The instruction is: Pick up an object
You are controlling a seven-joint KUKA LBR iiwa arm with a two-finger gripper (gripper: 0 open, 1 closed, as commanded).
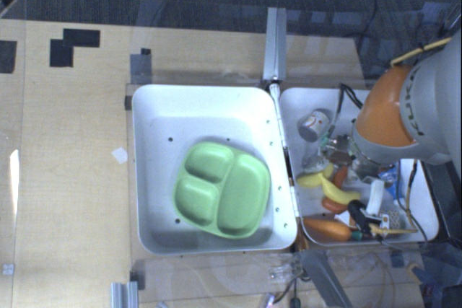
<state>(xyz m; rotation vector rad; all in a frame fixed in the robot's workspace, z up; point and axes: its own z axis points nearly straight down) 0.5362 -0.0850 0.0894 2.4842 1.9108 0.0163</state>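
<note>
The arm [404, 112] hangs low over the right bin [294, 106], orange band bright above the wrist, and the claw [338, 154] sits down among the clutter there. Whether the claw is apart or together, I cannot tell: the wrist's bulk covers it from this angle, and nothing is visibly clamped in it.

This looks like the reach-in stage, with no lift made yet. The likeliest target is the banana [330, 186], lying just below the claw and close to it, yellow curve pointing toward the divider. Right beside it there's an orange carrot [326, 229] along the bin's near wall, and a silver can [313, 125] tipped on its side toward the far corner. Everything is crowded into this one bin, which makes a clean grab tricky; neighbours may get nudged or pinched along.

Over in the left bin [155, 155], a green divided plate [224, 189] lies flat, alone, well apart from the action. Being broad and shallow, it would be awkward to pinch. The pale tabletop [65, 177] around both bins carries nothing that matters here.
</note>
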